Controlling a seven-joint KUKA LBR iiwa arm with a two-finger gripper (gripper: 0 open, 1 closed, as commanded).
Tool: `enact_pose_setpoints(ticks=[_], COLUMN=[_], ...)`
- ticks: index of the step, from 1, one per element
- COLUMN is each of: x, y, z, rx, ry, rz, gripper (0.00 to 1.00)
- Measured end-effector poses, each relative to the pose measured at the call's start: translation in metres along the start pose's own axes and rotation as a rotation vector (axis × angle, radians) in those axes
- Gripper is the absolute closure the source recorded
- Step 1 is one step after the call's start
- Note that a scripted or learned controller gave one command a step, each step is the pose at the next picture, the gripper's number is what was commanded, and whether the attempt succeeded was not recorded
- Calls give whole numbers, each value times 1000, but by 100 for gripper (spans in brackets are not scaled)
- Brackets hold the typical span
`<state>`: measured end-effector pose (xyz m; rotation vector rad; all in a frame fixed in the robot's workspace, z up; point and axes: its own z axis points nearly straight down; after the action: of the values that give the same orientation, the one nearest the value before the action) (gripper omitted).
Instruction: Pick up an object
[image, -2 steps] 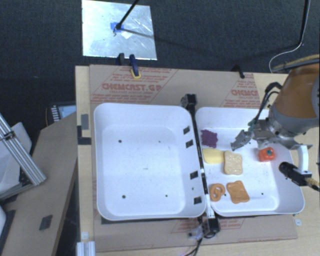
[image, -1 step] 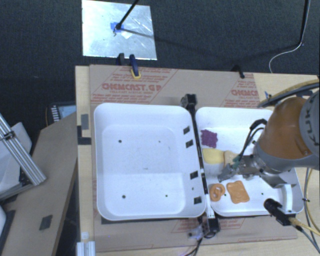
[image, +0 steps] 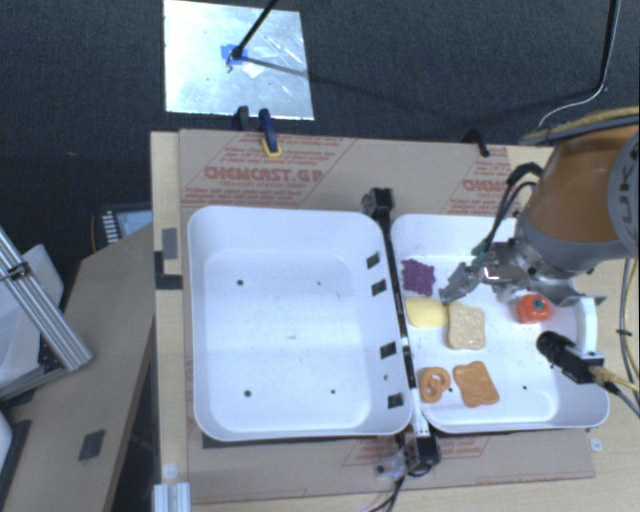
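Note:
The right bin (image: 522, 372) holds several small food toys. A purple piece (image: 418, 276) lies near its left wall, with a pale yellow piece (image: 426, 314) just below it. A light cracker (image: 466, 327) lies beside the yellow piece. A pretzel (image: 434, 383) and a brown toast slice (image: 476, 384) lie at the front. A red-orange piece (image: 533, 307) sits to the right, partly under the wrist. My gripper (image: 458, 286) hangs low over the bin between the purple piece and the cracker, just above the cracker's top edge. I see nothing held in it.
The left bin (image: 290, 320) stands beside the right one, with a black divider strip (image: 392, 300) between them. Both rest on a brown board (image: 300, 170). A shiny metal sheet (image: 238, 60) lies beyond the board at the back.

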<state>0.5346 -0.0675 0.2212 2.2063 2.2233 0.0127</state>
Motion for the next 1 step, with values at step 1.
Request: enact_pose_setpoints(ticks=[1], x=[10], y=[-51], z=[38], rx=[17], ry=[2], rz=[7], gripper=[0])
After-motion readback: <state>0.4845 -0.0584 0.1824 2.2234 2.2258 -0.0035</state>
